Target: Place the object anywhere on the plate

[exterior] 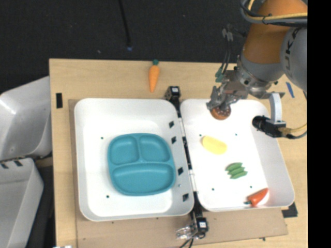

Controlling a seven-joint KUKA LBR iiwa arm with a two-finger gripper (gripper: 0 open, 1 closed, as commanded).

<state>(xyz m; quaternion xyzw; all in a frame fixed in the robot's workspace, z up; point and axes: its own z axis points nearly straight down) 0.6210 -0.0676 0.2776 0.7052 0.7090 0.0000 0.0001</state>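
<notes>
— What is seen at the far edge of the right bin (279, 164)?
— A small round brown object (221, 112), just under the gripper (220, 106).
— And the plate (140, 164)?
— Blue, three-sectioned, laid flat in the left bin (88, 154).

Single fixed camera above bench (67, 76), slanted down, both bins (88, 138) framed.

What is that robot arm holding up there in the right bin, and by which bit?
It cannot be told. The gripper sits right over a small brown object at the right bin's far edge, but no hold shows.
</notes>
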